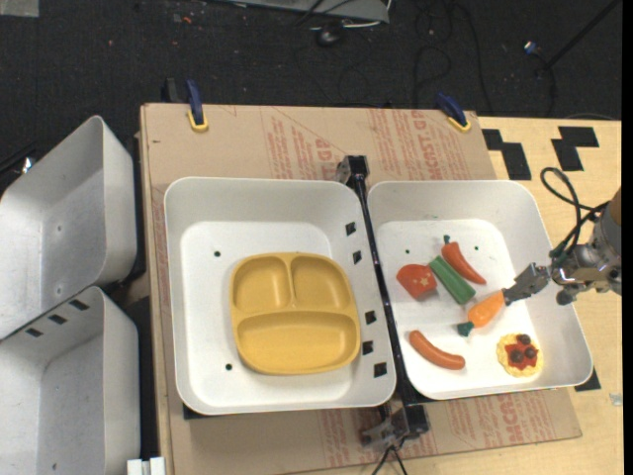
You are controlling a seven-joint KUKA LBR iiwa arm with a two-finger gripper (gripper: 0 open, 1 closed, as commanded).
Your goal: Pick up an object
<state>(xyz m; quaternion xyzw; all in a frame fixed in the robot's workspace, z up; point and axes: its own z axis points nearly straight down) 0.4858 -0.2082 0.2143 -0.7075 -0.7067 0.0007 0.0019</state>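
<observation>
At the left of the frame sit two grey-white tubs (59, 265), off the bench. Next comes the left bin (188, 295), holding a yellow divided plate (295, 313) near its middle. A black divider (374, 285) separates it from the right bin (514, 201), where all the candidate objects lie clustered: a red tomato-like piece (417, 281), a green stick (451, 279) touching an orange-red pepper (462, 262), a sausage (436, 350) lower down, a carrot (484, 311), and a small pizza-like disc (519, 354) in the lower right corner.

The gripper (524, 285) reaches in over the right bin's right wall, its dark tip just beside the carrot's upper end. Whether its fingers are spread or closed I cannot tell, and nothing is clearly between them.

The risk, as I judge it, is a glancing contact: the carrot lies slanted and its rounded body could roll or slide away if the approach lands off-centre. The tight grouping of pepper and green stick could also be nudged.

The arm (593, 255) is cut off at the right edge, and the fingertips blur into a dark shape.
</observation>
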